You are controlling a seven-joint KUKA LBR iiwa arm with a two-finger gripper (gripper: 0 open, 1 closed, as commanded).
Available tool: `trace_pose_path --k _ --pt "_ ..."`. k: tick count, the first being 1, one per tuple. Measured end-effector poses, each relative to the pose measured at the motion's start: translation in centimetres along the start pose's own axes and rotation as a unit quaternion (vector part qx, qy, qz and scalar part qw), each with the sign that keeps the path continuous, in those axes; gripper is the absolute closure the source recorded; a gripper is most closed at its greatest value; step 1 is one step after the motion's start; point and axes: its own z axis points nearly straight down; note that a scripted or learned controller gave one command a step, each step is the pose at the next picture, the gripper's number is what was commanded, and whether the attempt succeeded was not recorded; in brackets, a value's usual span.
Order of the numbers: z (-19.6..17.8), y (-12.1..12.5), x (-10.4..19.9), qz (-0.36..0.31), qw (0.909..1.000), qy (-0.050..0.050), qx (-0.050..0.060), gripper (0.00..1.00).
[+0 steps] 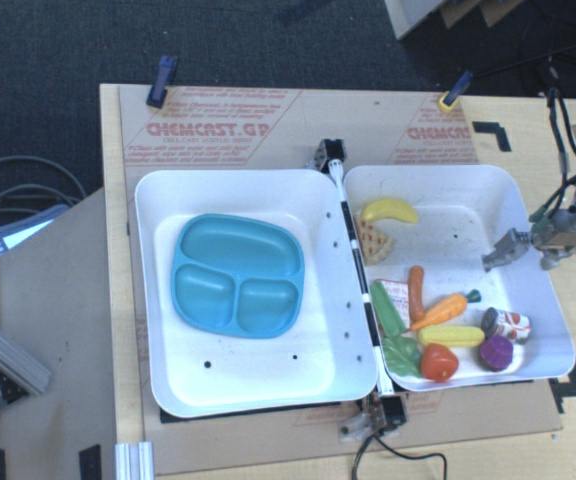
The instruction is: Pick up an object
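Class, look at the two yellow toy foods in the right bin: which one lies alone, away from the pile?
The banana, curved, at the far end of the right bin. The other, a straight yellow piece, sits among the crowded toys at the near end.

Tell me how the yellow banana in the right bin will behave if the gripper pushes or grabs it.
The banana looks like smooth moulded plastic, so it is probably stiff, light and somewhat slippery. Its curved shape lying flat suggests it would pivot or slide rather than roll. It lies apart from the waffle piece on bare right bin floor, so a push would likely send it skidding.
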Motion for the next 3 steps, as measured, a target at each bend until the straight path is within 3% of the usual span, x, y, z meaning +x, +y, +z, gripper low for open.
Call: trace_pose_path --k 1,2,3 --pt "11.0 -2.6 7.9 0.001 1.0000 -0.003 -0.005 0.00" --pt "11.3 2.4 10.7 -0.001 1.0000 0.000 0.000 0.00" --pt "10.4 2.4 10.7 0.000 1.0000 0.000 -0.001 1.00"
